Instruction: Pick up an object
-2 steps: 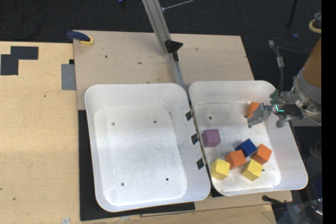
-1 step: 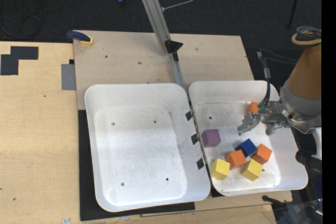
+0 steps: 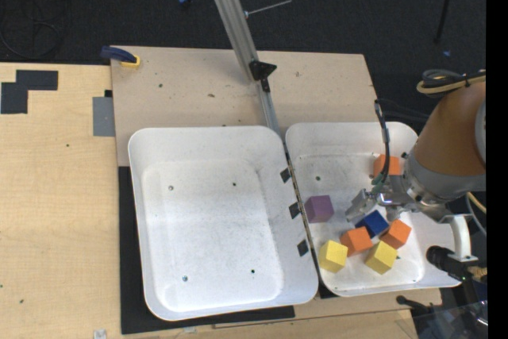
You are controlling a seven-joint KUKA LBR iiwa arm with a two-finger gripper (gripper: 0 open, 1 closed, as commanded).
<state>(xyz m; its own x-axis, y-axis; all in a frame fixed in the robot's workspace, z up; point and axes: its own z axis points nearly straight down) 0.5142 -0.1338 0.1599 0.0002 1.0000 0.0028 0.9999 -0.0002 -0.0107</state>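
Several small blocks lie in the right bin: a purple one, a blue one, orange ones and two yellow ones. My gripper is low in this bin, just above the blue block and to the right of the purple one. Its metal tip points left and down towards the cluster. Nothing visibly hangs from it. The arm's orange band covers part of the bin's right side.
The left bin sits beside the right one, with black clips along the shared wall. A slanted aluminium bar rises behind the bins. A blue and yellow clamp lies at the board's back left corner.
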